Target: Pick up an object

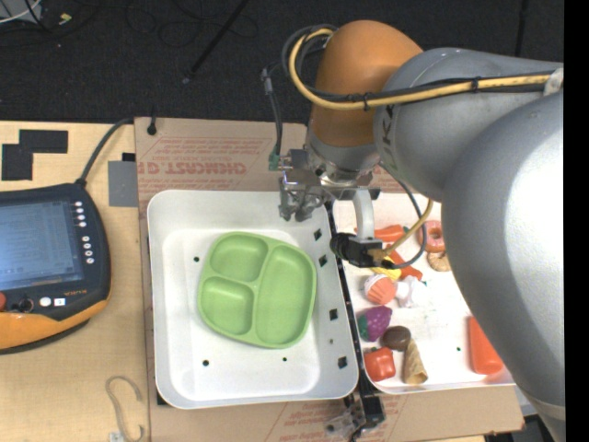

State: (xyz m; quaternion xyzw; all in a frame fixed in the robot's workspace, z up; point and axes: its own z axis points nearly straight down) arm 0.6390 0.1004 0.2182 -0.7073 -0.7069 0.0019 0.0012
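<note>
From the overhead camera I've got the arm (460, 155) reaching in from the right, its orange band above the wrist, and the gripper (299, 205) sits low over the far edge of the left bin (175, 339), close to the divider between the two bins. I can't tell from here whether it is released or clenched; the tip is too dark and small to read, and I see nothing I could call held.

In the left bin lies the green divided plate (258, 288), flat, three compartments facing up, its long axis running on a slant from upper left to lower right.

The right bin (442, 380) carries the clutter: a purple piece (375, 321), a brown round piece (397, 338) just beside it, a red block (380, 365) near the front rim, and a tan cone (414, 365) lying with its long axis roughly up the frame, narrow end toward the brown piece. An orange slab (483, 346) lies partly under the arm. A pink ring (433, 238) sits farther back.

Off to the left, the teach pendant (46, 261) rests on the bench.
</note>
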